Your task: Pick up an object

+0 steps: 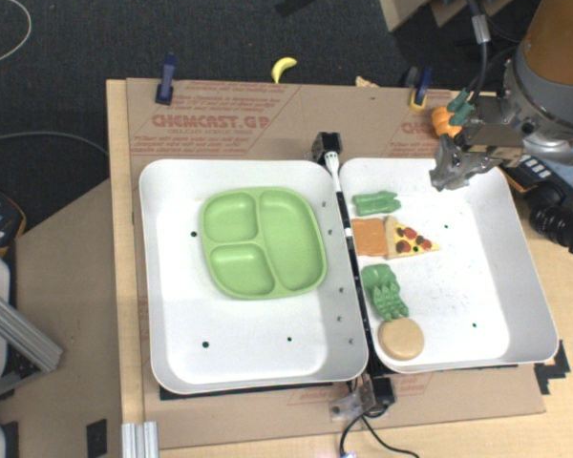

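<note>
Grey metal gripper (451,176) is hovering over the far edge of the right bin (492,284); whether it is spread or pressed together cannot be told, and nothing is showing in its grasp. Lying along that bin's left side, well apart from it: a green ridged piece (375,202), a flat orange square (369,237), a pizza slice (411,239), a knobbly green piece (384,290), and a round tan disc (401,338). A smooth green divided plate (263,241) is sitting in the left bin (172,332).

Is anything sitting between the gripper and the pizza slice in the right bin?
Nothing visible blocks it. The gripper is over the upper part of the right bin, and bare white floor lies between it and the pizza slice. The green toy and orange square lie off to the slice's left.
</note>
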{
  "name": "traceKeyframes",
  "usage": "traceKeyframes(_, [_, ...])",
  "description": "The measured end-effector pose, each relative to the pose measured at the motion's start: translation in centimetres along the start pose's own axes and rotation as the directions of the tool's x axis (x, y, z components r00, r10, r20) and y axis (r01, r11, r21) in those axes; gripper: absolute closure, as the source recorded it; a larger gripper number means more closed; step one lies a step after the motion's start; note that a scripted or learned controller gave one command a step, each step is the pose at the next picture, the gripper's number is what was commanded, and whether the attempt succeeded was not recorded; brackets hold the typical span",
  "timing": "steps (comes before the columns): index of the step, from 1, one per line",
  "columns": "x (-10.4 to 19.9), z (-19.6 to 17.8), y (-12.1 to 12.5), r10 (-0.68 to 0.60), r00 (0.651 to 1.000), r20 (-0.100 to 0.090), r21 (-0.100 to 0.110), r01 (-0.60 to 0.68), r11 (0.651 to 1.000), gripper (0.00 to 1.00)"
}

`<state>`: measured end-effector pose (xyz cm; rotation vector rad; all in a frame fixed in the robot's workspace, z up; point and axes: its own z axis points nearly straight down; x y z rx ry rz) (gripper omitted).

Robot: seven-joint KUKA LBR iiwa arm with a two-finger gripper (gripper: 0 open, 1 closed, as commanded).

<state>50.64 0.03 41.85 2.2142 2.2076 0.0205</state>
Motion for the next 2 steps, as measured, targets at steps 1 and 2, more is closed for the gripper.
traceKeyframes(1, [0.4,11.8,4.0,-0.002,1.0,0.0,0.03,0.002,1.0,1.0])
traceKeyframes(2, [6.4,3.9,2.9,-0.011,1.0,-0.005,0.01,0.011,1.0,1.0])
